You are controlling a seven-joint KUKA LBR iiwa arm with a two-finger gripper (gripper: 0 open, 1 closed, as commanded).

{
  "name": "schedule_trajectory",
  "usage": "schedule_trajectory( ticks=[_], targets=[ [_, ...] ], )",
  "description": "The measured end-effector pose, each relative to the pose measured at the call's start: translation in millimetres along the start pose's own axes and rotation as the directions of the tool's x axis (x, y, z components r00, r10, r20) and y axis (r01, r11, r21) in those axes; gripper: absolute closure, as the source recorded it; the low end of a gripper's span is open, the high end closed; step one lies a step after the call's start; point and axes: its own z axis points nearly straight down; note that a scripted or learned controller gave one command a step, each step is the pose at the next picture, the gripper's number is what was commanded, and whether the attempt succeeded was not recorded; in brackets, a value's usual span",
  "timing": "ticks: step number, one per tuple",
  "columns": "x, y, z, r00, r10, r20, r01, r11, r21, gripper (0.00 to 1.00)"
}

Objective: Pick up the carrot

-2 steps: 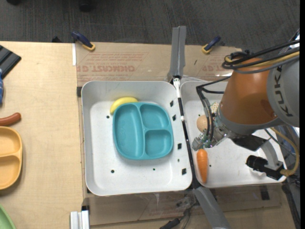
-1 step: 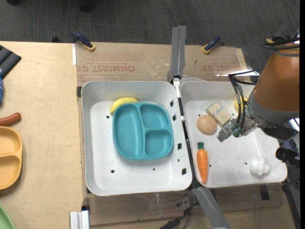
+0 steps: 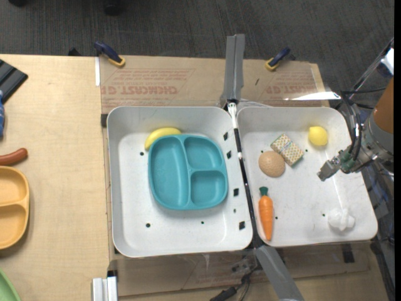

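Observation:
An orange carrot (image 3: 266, 215) with a green top lies lengthwise at the front left of the right bin (image 3: 301, 231), close to the divider. My gripper (image 3: 335, 166) hangs over the right side of that bin, well to the right of the carrot and a little behind it. Nothing shows between its fingers.
In the right bin are a tan egg (image 3: 272, 163), a patterned block (image 3: 287, 148), a yellow lemon (image 3: 318, 136) and a white crumpled object (image 3: 341, 220). The left bin (image 3: 125, 187) holds a teal divided plate (image 3: 187, 170) and a yellow banana (image 3: 161, 134).

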Motion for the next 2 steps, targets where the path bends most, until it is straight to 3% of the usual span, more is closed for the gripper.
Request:
schedule_trajectory(
  ticks=[1, 2],
  targets=[
    [-19.4, -8.6, -7.5, 1.000, 0.012, 0.000, -0.012, 1.000, 0.000, 1.00],
    [20.5, 9.6, -27.5, 0.999, -0.045, 0.000, 0.045, 0.999, -0.001, 1.00]
  ],
)
